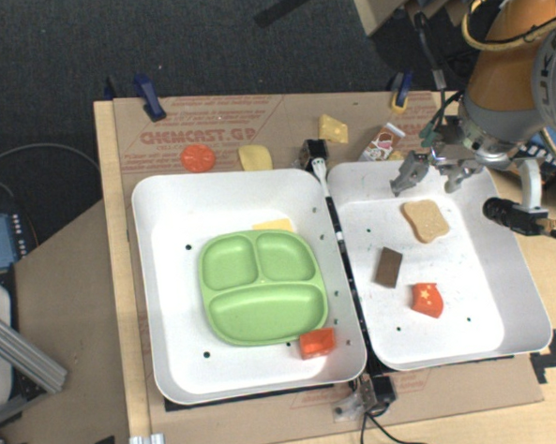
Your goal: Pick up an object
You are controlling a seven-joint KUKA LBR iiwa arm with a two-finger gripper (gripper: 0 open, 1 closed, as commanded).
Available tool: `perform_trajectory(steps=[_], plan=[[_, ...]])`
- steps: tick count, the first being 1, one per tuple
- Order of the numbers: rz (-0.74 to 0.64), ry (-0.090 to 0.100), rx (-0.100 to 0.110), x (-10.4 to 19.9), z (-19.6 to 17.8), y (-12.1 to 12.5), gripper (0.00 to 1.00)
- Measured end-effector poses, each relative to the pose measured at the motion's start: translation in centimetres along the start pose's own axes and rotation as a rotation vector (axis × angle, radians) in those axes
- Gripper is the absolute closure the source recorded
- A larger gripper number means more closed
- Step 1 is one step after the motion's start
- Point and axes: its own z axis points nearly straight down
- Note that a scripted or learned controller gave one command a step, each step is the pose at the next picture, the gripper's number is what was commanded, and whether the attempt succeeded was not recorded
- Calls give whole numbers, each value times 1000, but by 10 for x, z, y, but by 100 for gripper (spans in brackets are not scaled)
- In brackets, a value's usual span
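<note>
1. Two white bins are set side by side on a brown board: the left bin (159, 271) and the right bin (507, 287).
2. The arm (512, 52) is seen at the upper right, and its gripper (432, 172) hangs over the far edge of the right bin.
3. The fingers (409, 177) are spread apart, and nothing is seen between them.
4. A slice of toast (425, 220) is found in the right bin, just below the gripper and apart from it.
5. A brown block (388, 267) lies near the bin's middle, and a red piece (427, 299) lies nearer the front, to the right of the block.
6. A green tray (261, 287) with three compartments is held in the left bin; a yellow piece (274, 226) is tucked at its far edge and an orange block (316, 343) touches its near right corner.
7. Behind the bins, on the board, an orange disc (198, 157), two yellow pieces (254, 158) and a small carton (380, 145) are scattered.
</note>
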Motion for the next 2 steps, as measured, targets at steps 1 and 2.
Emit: perform_trajectory(steps=[1,2], plan=[[5,0,4,-61,36,-10,0],[-2,-2,-3,-48,115,-12,0]])
